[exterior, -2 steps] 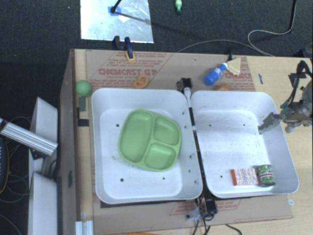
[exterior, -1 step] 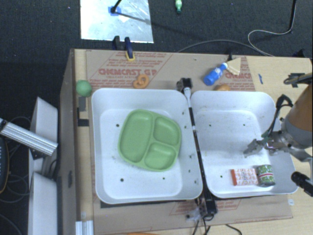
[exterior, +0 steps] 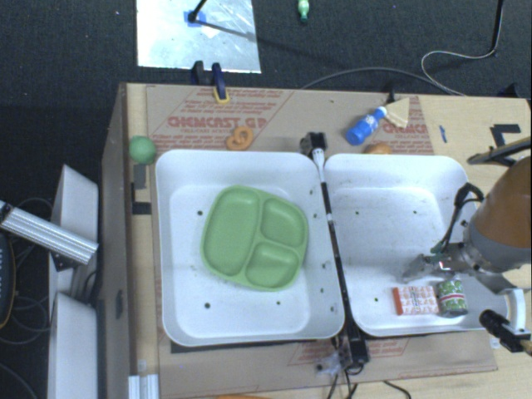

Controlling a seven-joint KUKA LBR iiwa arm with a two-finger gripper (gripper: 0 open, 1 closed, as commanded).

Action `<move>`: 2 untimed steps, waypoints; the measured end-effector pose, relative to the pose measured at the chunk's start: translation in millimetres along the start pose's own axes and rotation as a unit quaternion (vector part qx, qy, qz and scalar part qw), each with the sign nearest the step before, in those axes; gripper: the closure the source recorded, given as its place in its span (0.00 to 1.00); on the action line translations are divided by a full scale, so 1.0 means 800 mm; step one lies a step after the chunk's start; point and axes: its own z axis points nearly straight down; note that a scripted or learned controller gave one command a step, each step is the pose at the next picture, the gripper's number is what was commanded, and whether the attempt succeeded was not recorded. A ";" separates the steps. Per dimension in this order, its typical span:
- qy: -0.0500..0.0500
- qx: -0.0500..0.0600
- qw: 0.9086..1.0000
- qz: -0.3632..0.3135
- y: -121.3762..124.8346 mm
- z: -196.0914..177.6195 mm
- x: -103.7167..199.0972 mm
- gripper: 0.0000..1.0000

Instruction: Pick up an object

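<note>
In the right bin [exterior: 391, 198], near its front edge, a small red and white box [exterior: 414, 299] lies flat. A little green-labelled can [exterior: 451, 298] stands right beside it, on its right. My gripper [exterior: 431, 264] hovers low just above and behind these two, reaching in from the right under the arm's orange band [exterior: 507, 219]. Nothing shows between the box or can and the gripper. The left bin [exterior: 187, 306] holds a green divided plate [exterior: 253, 238].
Behind the bins on the cardboard lie a blue bottle [exterior: 366, 127], an orange ring-shaped toy [exterior: 240, 138] and a green ball [exterior: 142, 149]. A black divider [exterior: 331, 231] runs between the bins. A cable [exterior: 459, 214] loops beside the arm.
</note>
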 end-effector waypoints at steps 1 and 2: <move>0.000 -0.001 1.000 0.000 0.001 -0.013 0.000 1.00; -0.001 -0.003 1.000 -0.001 0.068 -0.201 -0.010 1.00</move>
